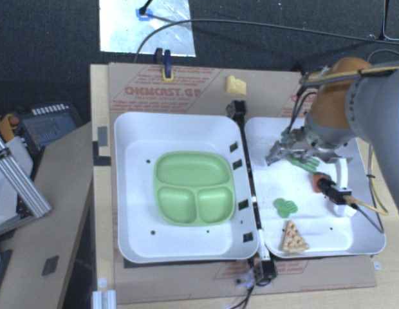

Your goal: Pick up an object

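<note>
My gripper (281,151) hangs low over the upper left part of the right bin (363,237), under the grey arm and its orange band (334,102). A long green pod-like piece (307,163) lies just right of and below it, partly under the wrist. Beside that lies a small orange-red object (318,181) with a dark end. A small green leafy piece (285,206) sits mid-bin, well below the gripper. A pizza-slice toy (293,238) lies near the bin's front edge.
The left bin (132,172) holds a green divided plate (194,187). A black divider (246,172) runs between the bins. A yellow block (236,85) lies on the cardboard behind them. Cables trail over the right bin's right side.
</note>
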`<state>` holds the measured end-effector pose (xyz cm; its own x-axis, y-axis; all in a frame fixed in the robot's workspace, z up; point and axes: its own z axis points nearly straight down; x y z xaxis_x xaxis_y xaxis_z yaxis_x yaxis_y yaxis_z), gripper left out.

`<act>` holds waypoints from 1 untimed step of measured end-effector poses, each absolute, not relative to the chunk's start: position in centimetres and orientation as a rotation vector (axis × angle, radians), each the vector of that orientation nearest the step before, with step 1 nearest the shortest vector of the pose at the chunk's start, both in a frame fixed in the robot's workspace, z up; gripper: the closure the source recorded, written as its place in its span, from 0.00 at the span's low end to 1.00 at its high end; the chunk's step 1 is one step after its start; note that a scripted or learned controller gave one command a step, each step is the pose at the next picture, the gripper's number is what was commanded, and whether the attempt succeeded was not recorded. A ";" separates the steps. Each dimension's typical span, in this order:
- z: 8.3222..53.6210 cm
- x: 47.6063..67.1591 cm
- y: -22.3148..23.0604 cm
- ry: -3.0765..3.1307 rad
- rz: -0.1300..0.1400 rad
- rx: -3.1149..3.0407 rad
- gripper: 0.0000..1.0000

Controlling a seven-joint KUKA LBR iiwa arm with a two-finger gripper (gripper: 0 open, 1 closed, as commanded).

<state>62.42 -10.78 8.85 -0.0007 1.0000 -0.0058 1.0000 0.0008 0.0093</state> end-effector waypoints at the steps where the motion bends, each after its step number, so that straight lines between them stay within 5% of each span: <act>1: 10.4 62.8 -11.0 2.205 0.014 2.206 1.00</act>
